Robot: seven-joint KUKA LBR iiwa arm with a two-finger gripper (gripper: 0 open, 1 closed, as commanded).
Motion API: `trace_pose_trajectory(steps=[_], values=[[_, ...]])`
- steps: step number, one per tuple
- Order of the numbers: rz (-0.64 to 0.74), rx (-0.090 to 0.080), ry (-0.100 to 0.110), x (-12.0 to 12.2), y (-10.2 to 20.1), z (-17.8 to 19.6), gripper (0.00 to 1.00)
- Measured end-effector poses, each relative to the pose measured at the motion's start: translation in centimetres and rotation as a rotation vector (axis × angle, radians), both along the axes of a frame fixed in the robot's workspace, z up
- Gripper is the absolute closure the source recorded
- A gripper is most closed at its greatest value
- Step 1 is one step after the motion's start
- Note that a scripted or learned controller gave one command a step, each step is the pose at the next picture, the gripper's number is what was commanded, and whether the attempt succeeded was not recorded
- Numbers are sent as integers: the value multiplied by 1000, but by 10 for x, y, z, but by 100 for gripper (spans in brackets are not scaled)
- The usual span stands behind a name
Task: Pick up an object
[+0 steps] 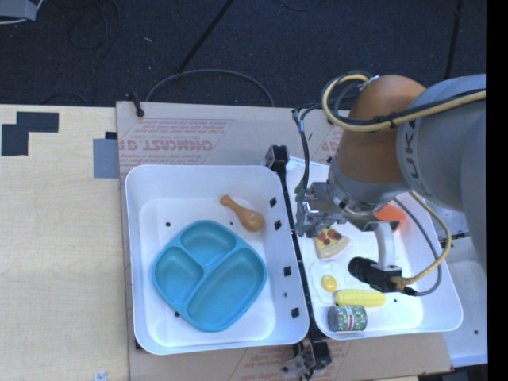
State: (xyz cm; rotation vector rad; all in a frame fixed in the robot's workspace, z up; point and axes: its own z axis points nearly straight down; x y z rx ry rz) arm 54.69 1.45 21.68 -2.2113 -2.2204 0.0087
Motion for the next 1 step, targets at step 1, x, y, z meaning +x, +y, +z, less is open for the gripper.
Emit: trace_pose_trajectory(steps=[1], values=[[1,0,-4,17,55,6,100]])
